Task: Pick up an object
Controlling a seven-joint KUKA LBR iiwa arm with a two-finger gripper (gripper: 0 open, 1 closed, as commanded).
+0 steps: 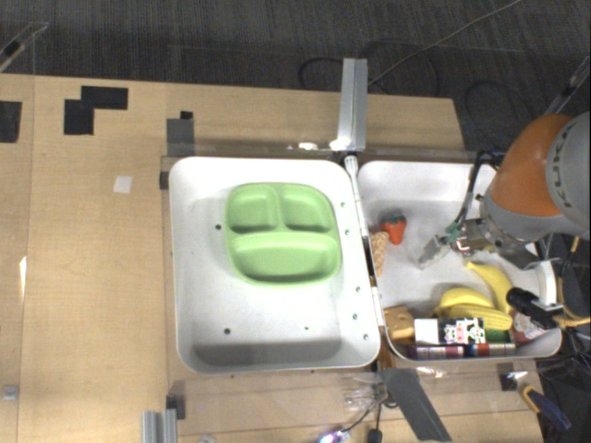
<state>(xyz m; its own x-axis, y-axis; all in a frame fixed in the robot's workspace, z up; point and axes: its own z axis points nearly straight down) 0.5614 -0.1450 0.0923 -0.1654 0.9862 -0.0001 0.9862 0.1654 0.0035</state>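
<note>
bananas lying heaped with clutter at right bin near edge, likely dumped | claw hanging above bare floor beside them, holding nothing, spread unclear

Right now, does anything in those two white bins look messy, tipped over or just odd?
Nothing looks spilled or broken. The green divided plate lies flat in the left bin. The right bin looks untidy: bananas and small packages are heaped along its near edge.
</note>
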